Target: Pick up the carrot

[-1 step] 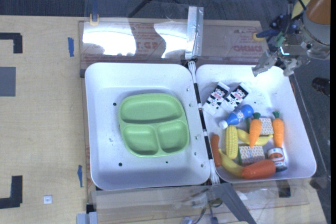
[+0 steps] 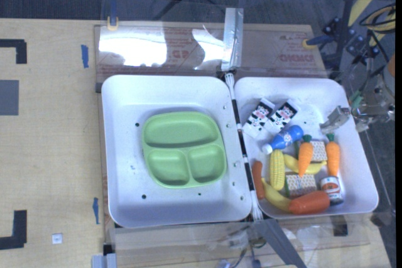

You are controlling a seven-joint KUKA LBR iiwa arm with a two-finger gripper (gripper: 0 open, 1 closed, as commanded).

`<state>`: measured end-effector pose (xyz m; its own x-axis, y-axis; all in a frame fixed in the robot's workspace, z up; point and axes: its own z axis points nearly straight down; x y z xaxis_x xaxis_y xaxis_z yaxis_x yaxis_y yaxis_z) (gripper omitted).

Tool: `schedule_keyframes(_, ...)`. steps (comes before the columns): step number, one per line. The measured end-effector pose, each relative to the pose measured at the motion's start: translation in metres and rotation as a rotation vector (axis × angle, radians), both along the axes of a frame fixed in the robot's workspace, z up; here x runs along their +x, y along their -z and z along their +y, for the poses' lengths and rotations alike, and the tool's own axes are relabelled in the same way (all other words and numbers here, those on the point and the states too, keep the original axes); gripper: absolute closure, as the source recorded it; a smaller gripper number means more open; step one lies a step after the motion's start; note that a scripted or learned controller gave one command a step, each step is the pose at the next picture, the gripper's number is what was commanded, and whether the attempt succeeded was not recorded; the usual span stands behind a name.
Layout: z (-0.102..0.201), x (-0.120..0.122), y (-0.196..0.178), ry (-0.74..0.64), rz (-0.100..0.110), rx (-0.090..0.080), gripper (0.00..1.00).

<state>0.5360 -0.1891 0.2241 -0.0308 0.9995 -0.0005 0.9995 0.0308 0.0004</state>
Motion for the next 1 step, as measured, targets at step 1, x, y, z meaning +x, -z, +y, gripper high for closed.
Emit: schedule_keyframes(1,-0.0347,-0.0014,0.0523,0.003,0.001,0.001,0.0)
